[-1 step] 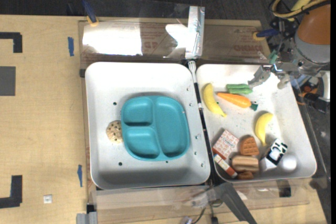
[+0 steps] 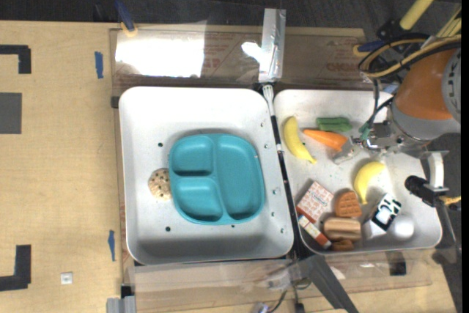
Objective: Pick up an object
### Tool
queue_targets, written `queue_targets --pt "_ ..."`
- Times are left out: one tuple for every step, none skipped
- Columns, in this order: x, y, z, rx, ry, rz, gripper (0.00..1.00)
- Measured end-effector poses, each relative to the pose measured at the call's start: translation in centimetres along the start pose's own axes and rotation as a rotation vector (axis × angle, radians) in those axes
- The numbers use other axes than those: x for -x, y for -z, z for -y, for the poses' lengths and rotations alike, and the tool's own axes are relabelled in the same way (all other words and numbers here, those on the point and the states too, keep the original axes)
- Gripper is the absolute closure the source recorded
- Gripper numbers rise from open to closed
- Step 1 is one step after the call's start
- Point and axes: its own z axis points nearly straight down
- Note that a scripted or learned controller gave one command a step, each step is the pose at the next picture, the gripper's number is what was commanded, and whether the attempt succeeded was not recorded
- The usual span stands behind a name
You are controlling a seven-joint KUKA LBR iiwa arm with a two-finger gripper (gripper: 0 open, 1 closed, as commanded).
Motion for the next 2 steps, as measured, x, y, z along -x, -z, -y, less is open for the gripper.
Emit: queue_targets --pt "0.1 -0.1 6.2 -0.004 -0.011 -0.001 0.00" --pt "-0.3 0.0 10.1 -0.001 0.012 0.000 0.00"
